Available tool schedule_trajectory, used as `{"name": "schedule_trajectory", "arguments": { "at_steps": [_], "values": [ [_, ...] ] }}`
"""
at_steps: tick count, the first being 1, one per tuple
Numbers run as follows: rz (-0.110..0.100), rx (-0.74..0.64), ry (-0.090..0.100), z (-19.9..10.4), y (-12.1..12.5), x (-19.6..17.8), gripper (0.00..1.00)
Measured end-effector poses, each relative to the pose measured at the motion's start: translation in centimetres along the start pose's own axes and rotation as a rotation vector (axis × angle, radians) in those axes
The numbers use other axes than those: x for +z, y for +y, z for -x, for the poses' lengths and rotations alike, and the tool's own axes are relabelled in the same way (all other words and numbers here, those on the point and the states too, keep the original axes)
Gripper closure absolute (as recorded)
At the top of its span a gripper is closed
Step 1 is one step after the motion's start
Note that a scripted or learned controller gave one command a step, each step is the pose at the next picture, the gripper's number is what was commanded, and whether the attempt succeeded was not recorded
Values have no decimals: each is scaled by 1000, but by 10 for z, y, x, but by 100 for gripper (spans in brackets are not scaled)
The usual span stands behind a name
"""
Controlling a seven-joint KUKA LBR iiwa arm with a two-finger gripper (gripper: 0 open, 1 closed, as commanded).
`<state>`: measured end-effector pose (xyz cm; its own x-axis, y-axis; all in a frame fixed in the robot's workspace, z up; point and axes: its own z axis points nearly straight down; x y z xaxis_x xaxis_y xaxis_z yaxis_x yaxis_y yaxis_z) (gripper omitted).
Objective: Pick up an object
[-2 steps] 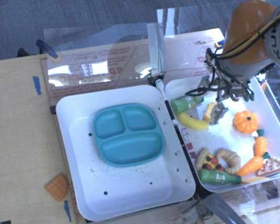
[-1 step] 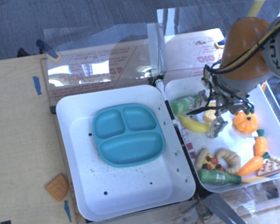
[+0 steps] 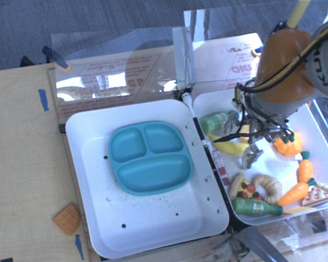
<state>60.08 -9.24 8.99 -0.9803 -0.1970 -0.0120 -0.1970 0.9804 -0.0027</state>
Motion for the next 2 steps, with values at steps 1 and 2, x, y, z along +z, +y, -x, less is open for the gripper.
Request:
{"name": "schedule_trajectory", "arguments": {
  "at_steps": [1, 2],
  "values": [
    [1, 93, -2, -19, -2, 0, 0],
    [0, 129, -2, 9, -6, 0, 0]
  ]
}}
